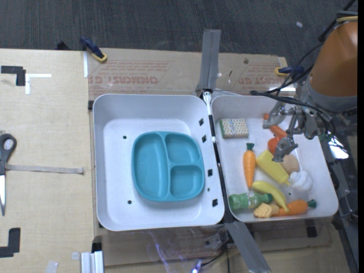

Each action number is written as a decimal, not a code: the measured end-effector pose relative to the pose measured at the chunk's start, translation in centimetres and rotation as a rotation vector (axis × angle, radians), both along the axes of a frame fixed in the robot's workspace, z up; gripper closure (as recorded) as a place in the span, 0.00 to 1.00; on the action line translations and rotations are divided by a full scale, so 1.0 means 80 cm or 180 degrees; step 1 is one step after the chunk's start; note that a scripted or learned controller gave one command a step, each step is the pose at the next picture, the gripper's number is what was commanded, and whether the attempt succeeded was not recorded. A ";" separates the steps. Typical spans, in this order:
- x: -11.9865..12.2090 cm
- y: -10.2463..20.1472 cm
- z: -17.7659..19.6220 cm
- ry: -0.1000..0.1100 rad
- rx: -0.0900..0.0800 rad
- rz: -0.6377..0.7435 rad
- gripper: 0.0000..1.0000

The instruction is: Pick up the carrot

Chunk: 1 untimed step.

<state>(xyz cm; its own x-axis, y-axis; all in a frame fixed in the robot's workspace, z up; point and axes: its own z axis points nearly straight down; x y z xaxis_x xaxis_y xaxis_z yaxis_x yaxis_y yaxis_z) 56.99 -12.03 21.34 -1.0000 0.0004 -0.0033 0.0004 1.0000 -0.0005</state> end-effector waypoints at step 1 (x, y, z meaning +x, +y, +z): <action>0.015 0.021 -0.141 0.0002 0.0000 0.0234 0.00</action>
<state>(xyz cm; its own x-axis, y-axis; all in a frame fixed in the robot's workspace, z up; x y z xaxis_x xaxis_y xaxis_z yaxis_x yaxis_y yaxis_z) 58.21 -10.33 10.09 -0.9973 -0.0731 -0.0027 -0.0731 0.9973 -0.0005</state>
